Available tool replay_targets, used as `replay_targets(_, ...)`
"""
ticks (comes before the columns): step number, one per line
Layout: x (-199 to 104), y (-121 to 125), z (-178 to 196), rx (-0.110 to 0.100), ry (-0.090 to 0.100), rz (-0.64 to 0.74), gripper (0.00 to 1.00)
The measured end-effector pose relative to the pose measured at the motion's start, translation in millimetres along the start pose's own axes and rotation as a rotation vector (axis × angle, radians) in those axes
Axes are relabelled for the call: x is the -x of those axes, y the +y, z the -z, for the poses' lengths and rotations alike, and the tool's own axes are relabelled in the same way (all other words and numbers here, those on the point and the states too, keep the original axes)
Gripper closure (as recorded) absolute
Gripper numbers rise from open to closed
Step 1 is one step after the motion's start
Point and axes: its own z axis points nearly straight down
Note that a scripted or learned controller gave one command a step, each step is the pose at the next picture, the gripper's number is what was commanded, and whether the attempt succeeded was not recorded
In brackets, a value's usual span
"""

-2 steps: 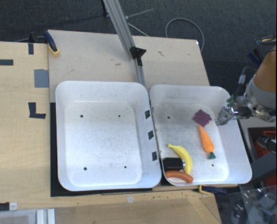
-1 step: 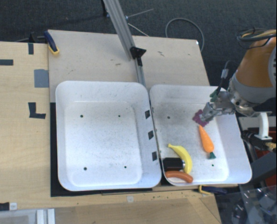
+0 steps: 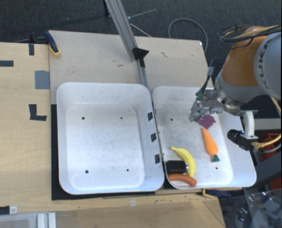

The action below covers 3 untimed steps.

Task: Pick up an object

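My gripper (image 3: 199, 112) hangs over the upper right part of the right bin (image 3: 179, 99), just above and left of a small purple object (image 3: 207, 122). Nothing shows between its fingers. An orange carrot (image 3: 209, 143) lies below the purple object, pointing up and down. A yellow banana (image 3: 185, 158) curves near the bin's front, with a black block (image 3: 175, 166) to its left and a red-orange sausage-like piece (image 3: 182, 179) at the front rim.
The left bin (image 3: 67, 127) stands beside the right one, with a dark divider strip between them. A grey metal pole (image 3: 124, 25) slants down from the top to the bins' shared back corner. Cables lie at the right.
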Motion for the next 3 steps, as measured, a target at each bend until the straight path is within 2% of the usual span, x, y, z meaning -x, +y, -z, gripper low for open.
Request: replay_targets(3, -182, 10, 11, -0.002, 0.0, 0.002, 1.0)
